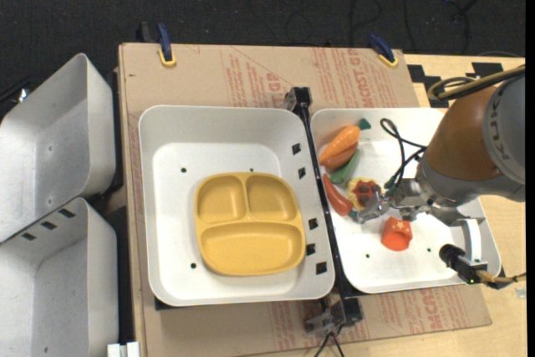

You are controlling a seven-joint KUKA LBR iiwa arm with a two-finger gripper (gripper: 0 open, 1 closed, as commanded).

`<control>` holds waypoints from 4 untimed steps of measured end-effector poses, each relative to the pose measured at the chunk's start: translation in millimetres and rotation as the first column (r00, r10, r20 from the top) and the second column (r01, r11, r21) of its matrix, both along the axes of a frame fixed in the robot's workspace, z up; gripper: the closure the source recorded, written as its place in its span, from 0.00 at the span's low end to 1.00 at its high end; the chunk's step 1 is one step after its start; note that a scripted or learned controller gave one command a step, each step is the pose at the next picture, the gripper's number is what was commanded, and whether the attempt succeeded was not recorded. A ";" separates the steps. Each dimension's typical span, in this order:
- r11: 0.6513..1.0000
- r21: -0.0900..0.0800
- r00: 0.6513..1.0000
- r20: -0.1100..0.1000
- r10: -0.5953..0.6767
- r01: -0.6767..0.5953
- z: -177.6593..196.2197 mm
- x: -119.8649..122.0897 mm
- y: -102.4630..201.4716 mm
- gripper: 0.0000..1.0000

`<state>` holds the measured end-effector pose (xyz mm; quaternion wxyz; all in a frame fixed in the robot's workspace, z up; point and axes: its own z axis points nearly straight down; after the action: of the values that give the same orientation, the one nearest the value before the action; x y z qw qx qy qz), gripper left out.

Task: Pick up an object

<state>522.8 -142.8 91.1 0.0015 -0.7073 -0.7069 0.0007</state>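
Note:
Several toy foods lie in the right bin point(468, 138). An orange carrot point(338, 143) sits at its far left, with a green piece point(343, 170) just below it. A long red pepper point(336, 196) lies along the left wall. Beside the pepper is a small red and yellow piece point(363, 190). A red-orange chunk point(397, 236) rests nearer the front. My gripper point(373, 206) is low in the bin, just right of the red and yellow piece and above-left of the red-orange chunk. Nothing is visibly held.
The left bin point(167, 146) holds a yellow divided plate point(249, 223). Black cables point(401, 148) loop over the right bin's far side. The grey and orange arm point(468, 155) covers the bin's right part. White bin walls point(50, 146) stand at far left.

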 end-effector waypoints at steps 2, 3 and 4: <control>1.000 -0.002 1.000 0.008 0.003 -0.003 73.9 0.7 2.6 1.00; 1.000 -0.001 1.000 0.003 0.002 -0.002 114.5 -2.6 0.9 1.00; 1.000 -0.004 1.000 0.010 0.003 -0.003 177.0 0.3 -4.1 1.00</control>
<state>523.1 -147.0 268.1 -0.0035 -0.7062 -0.7080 -0.0016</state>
